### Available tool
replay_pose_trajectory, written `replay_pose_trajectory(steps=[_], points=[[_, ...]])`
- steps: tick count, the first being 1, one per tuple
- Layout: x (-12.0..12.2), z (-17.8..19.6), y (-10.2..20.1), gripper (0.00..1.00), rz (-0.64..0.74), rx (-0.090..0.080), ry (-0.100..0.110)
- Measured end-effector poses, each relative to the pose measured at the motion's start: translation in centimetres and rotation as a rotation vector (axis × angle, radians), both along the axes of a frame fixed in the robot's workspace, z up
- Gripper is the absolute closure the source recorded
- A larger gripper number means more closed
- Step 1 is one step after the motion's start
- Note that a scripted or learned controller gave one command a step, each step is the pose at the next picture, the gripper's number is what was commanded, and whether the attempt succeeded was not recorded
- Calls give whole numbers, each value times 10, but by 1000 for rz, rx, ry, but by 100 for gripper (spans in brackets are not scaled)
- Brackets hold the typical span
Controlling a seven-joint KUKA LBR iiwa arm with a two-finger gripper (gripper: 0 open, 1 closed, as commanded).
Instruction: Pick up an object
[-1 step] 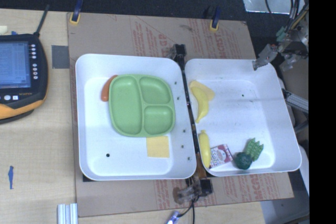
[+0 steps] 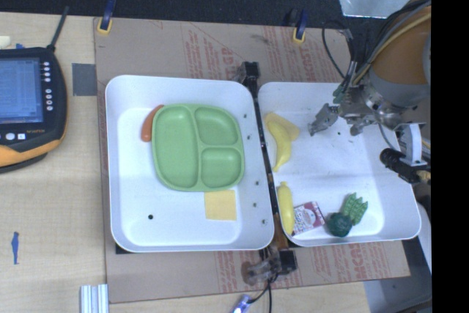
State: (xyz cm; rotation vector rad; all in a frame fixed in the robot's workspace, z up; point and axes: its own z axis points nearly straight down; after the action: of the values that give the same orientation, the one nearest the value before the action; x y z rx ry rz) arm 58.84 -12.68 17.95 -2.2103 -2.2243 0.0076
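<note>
Bench contents, listed by size.

1. Left white bin (image 2: 121, 157). A green divided plate (image 2: 198, 146) is held in its middle; an orange-red item (image 2: 149, 124), mostly hidden, is seen tucked under the plate's left edge. A flat yellow square (image 2: 221, 205), likely a play cheese slice, is laid just below the plate.

2. Right white bin (image 2: 399, 220). The candidates for picking are kept here. A pale yellow banana-like piece (image 2: 281, 138) is placed near the upper left wall. A smaller yellow piece (image 2: 285, 208) is set against the lower left wall, with a small red-and-white packet (image 2: 308, 218) touching it. A dark green rounded item (image 2: 339, 224) is found beside a lighter green leafy toy (image 2: 355, 207) near the lower right.

3. Gripper (image 2: 341, 122). It is positioned over bare floor in the upper part of the right bin, fingers spread apart, nothing pinched between them.

4. Handheld control pendant (image 2: 26, 106), left of the bins, off the work area.

Step judged in hand: approach, no object yet selected by contact. The next move would call for travel toward one object, the banana-like piece being nearest, followed by descent and closure around it. The objects against the bin wall are judged harder, the wall leaving little room for a finger.
</note>
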Motion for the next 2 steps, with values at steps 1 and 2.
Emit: replay_pose_trajectory(steps=[1, 2], points=[[19, -25, 35, 0, 0, -1, -1], [27, -62, 26, 0, -1, -2, 1]])
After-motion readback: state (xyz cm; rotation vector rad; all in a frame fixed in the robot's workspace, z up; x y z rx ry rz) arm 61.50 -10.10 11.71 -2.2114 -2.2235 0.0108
